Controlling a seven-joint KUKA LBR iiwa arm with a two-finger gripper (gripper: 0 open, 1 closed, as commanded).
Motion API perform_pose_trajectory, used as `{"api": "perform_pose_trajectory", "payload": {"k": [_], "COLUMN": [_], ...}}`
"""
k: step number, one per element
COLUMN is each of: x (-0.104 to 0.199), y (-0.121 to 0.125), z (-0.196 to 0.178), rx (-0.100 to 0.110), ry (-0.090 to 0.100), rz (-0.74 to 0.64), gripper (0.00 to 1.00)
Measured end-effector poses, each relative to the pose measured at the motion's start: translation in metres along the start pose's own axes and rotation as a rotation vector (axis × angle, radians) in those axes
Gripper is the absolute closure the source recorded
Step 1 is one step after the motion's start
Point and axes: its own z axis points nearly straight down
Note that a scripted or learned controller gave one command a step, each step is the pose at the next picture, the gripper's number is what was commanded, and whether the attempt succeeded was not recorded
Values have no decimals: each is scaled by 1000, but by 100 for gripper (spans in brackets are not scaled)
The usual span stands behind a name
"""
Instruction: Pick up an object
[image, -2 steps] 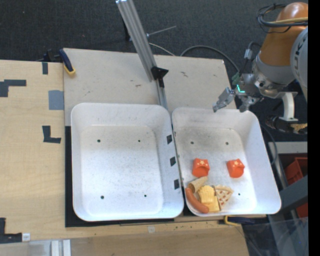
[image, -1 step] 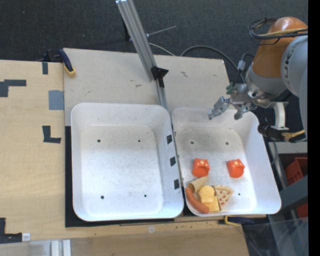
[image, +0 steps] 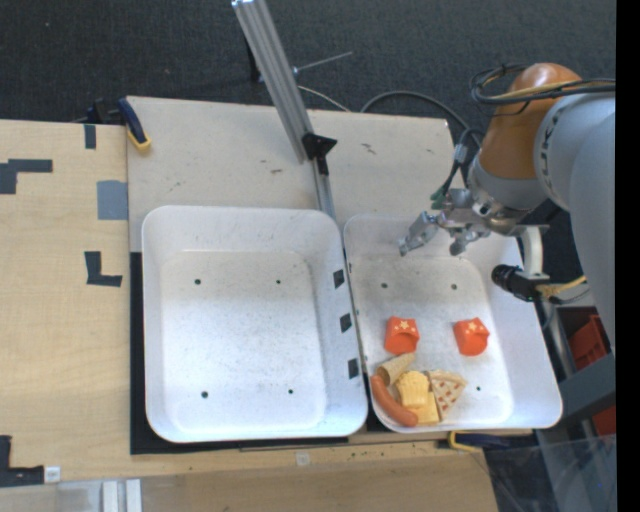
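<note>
Above the far end of the right bin (image: 520, 395), the gripper (image: 437, 237) is seen with fingers spread, nothing between them. Two orange blocks (image: 401, 334) (image: 471, 336) lie nearer, with a sausage (image: 392, 401) and yellow pieces (image: 428, 392) beyond.
</note>
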Motion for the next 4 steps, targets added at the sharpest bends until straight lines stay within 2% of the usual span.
{"api": "perform_pose_trajectory", "payload": {"k": [1, 2, 3, 4], "x": [-3, -2, -12, -5], "y": [-10, -8, -9, -3], "z": [51, 37, -14, -62], "rx": [0, -4, -10, -11], "ry": [0, 0, -1, -1], "rz": [1, -1, 1, -1], "gripper": [0, 100, 100, 100]}}
